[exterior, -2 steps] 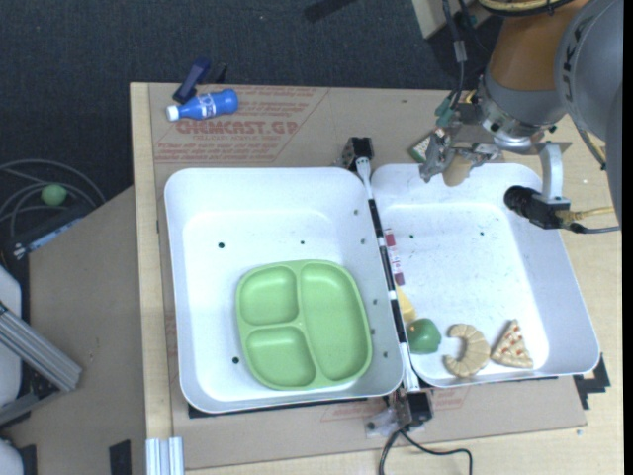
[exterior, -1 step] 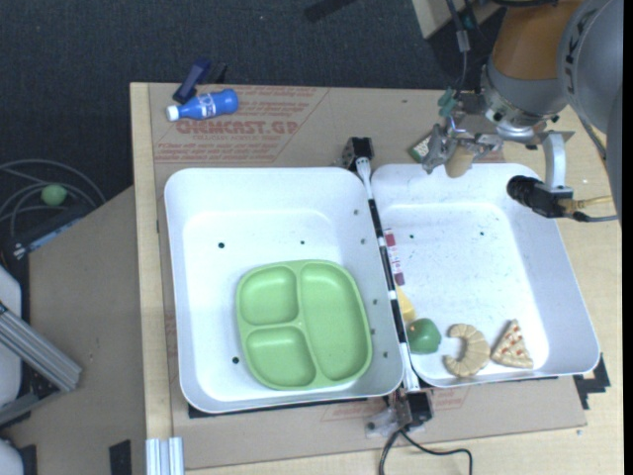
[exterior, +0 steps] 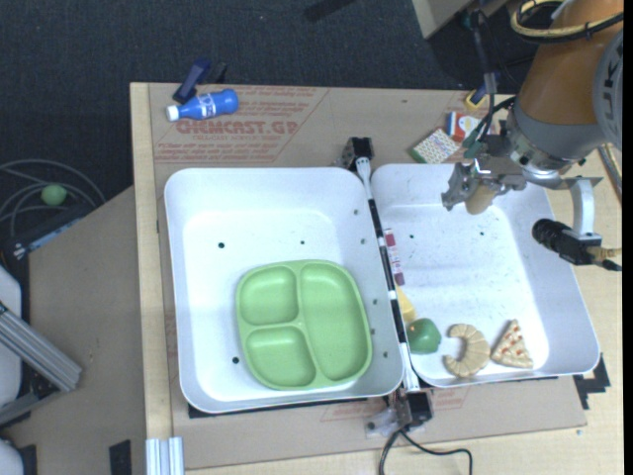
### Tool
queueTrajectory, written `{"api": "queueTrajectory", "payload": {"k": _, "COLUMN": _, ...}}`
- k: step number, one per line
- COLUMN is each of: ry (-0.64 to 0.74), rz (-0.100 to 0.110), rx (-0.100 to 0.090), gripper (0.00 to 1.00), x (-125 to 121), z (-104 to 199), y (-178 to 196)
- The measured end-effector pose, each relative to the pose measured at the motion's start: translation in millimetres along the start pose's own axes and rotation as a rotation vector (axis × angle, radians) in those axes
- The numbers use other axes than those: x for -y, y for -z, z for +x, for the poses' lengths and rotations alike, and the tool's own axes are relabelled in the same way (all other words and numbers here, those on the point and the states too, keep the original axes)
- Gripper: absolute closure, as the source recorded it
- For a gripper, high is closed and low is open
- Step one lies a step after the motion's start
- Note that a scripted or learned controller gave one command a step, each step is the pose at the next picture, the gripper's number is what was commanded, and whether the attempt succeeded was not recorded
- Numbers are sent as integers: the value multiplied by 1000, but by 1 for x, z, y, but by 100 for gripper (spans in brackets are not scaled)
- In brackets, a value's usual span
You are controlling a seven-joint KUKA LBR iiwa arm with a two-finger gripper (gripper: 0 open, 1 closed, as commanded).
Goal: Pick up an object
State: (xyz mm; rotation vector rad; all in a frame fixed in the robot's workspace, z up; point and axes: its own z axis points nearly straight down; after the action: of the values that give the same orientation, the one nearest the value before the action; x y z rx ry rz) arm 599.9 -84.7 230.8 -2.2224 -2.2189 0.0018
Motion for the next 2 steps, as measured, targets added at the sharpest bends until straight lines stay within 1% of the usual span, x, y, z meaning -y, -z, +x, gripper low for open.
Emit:
{"api": "queueTrajectory", "payload": {"k": 1, "ry": 3, "rz": -4, "rx": 0, "gripper": 100, "x": -8, "z": 46, "y": 15}}
{"api": "queueTrajectory", "payload": {"k": 2, "ry": 1, "rz": -3, "rx": 1, "gripper": 100, "x": -29, "z": 34, "y": -8}}
